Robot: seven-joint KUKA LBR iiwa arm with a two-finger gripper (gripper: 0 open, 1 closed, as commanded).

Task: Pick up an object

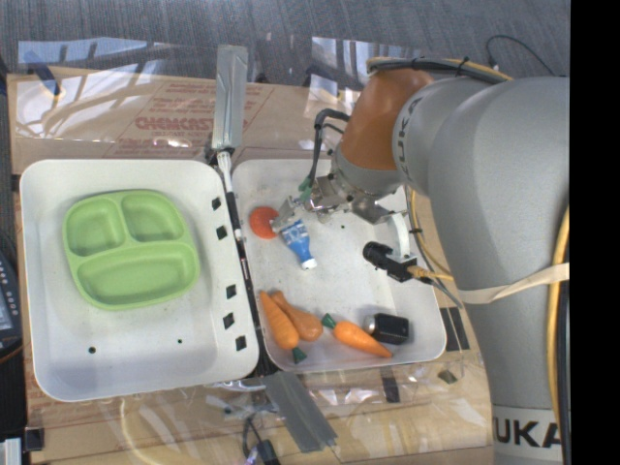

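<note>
In the right bin (426,342) a blue and white tube (299,244) lies slantwise near the middle. A round red-orange fruit (263,221) sits just left of it, by the bin's left wall. Two carrots (288,322) lie together at the front left, and a third carrot (357,337) lies at the front beside a small black block (390,328). My gripper (294,211) is low over the tube's upper end, between the tube and the red fruit. The grey wrist and the orange band (373,129) hide the bin's back right part.
The left bin (39,289) holds a green divided plate (129,247). A ridge with black clips (235,260) separates the two bins. A black connector on a cable (386,257) hangs from the arm over the right bin. Cardboard lies behind the bins.
</note>
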